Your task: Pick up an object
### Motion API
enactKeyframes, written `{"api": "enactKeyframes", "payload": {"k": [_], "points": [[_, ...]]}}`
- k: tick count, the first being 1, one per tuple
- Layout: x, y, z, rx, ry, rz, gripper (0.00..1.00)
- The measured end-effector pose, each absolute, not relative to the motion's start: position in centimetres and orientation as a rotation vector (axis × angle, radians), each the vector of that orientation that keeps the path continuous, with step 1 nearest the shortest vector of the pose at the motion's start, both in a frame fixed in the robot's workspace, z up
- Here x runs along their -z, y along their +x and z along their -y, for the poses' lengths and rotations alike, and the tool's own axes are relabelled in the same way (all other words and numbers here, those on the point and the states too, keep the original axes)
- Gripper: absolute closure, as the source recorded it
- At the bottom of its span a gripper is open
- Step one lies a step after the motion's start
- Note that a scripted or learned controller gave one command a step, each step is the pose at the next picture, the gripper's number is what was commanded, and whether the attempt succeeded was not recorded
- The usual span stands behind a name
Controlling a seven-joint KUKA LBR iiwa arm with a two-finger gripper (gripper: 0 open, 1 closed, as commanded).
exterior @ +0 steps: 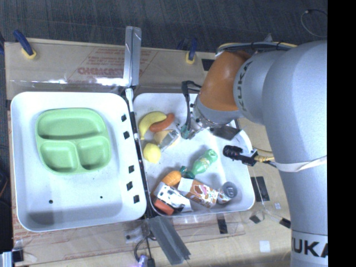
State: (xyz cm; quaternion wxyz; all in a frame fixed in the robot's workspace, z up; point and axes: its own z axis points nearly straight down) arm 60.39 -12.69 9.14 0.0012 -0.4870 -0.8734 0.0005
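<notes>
My gripper is low in the upper middle of the right bin, under the orange wrist band. Just to its left lies a pale silvery packet, close to the gripper tip; whether they touch I cannot tell. A yellow banana and a reddish sausage lie left of it near the divider. A lemon sits below them. A green bottle lies tilted at the bin's centre.
At the right bin's front lie an orange carrot-like piece, a printed carton, a small can and a white-and-black item. The left bin holds a green divided tray.
</notes>
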Motion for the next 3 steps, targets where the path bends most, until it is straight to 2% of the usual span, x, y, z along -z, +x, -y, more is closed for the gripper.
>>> {"api": "enactKeyframes", "payload": {"k": [1,2,3], "points": [[-11.0,57.3,13.8,-0.002,-1.674,2.654,0.00],[-12.0,57.3,13.7,-0.002,-1.668,2.658,1.00],[-12.0,57.3,13.7,-0.003,-1.668,2.658,0.00]]}}
